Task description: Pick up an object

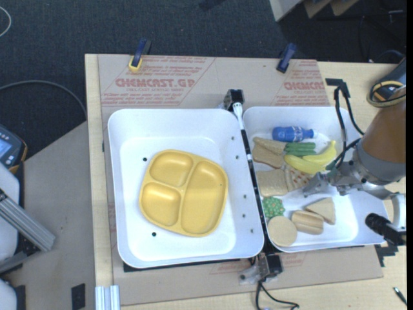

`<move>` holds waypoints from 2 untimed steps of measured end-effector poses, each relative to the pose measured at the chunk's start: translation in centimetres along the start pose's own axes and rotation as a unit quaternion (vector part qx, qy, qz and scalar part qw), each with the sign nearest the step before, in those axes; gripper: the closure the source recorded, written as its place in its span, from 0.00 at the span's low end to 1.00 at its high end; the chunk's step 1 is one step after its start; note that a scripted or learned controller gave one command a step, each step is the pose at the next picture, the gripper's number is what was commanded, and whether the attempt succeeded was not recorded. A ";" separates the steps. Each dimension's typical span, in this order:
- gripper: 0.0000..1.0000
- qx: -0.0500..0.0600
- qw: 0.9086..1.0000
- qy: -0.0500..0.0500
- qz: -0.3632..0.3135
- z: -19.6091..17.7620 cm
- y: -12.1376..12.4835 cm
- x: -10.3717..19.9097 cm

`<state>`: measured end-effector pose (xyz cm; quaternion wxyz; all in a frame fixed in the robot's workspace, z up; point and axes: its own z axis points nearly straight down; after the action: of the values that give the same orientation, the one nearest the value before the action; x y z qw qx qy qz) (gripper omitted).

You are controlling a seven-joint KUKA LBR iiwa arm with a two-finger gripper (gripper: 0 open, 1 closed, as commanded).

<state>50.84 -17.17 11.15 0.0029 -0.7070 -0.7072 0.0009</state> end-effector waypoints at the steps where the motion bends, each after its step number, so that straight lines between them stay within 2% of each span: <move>1: 0.00 0.000 1.000 0.000 0.000 2.9 0.0 0.1; 2: 1.00 -0.003 1.000 -0.001 0.001 1.7 0.0 0.0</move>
<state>50.87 -17.15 9.49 0.0000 -0.7076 -0.7066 -0.0002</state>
